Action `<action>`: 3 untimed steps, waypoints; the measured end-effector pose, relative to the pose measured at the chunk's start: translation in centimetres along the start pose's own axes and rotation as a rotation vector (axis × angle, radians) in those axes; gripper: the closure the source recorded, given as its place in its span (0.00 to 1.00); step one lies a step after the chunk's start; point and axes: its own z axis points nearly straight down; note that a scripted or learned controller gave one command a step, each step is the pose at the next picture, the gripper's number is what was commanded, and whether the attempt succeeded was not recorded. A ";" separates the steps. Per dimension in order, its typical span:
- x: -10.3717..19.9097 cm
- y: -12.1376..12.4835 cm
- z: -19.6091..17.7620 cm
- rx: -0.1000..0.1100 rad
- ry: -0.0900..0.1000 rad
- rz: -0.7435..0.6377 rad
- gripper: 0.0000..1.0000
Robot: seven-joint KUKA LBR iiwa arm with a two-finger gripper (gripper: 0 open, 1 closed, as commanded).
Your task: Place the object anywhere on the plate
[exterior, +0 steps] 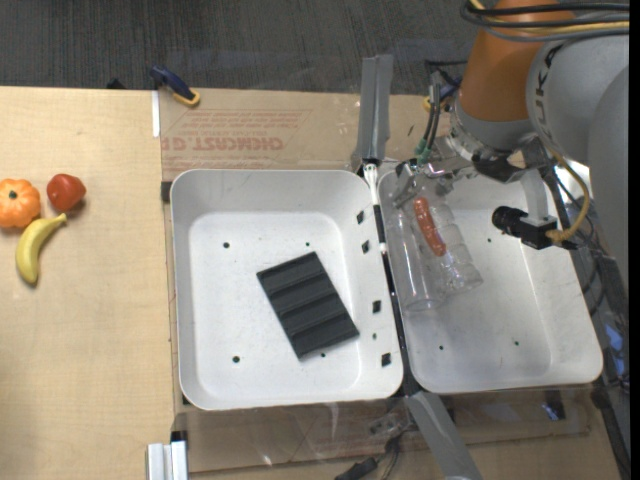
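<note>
Camera: 1 fixed unit, mounted above the bench [80, 368], facing down at a slant. Range: moderate; both white bins fit whole in frame, left bin [200, 368] and right bin [560, 358] side by side at centre. Top edge takes in dark floor beyond the bench. Arm [520, 58] enters from upper right, nearest the lens.

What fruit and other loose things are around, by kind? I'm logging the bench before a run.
Fruit on the bench: 3, orange, red fruit, banana
Dark ridged plate in left bin: 1
Orange-red item under the gripper in right bin: 1
Total: 5
</note>
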 end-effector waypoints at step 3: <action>16.1 -2.0 -8.2 0.001 0.000 -0.371 1.00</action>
